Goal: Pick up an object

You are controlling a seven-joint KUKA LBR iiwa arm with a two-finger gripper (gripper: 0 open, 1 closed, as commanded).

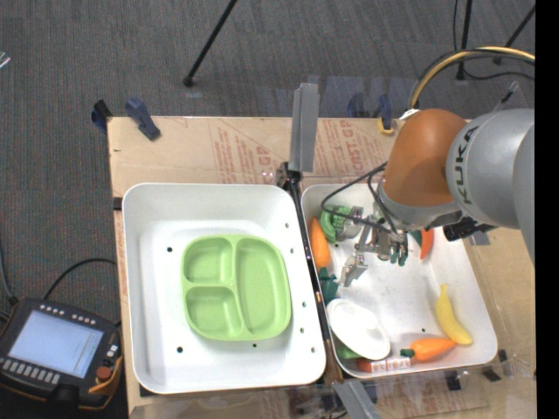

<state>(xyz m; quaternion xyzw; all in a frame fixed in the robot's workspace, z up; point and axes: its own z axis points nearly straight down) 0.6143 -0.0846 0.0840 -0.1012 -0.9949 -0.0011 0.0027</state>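
Note:
The right bin (479,278) holds several toys. An orange carrot (319,243) lies along its left wall, with a green piece (332,222) just above it. A white bowl (360,328) sits at the front left, a yellow banana (452,315) at the right, and a second carrot (431,348) at the front. A thin red pepper (426,243) shows beside the wrist. My gripper (377,262) hangs low over the bin's middle, open, with bare white floor between its fingers. It is right of the carrot and above the bowl.
The left bin (148,234) holds a green divided plate (236,287). A dark green piece (327,285) lies by the wall between the bins. A small red and white object (384,366) rests at the right bin's front edge. The arm covers the bin's back right.

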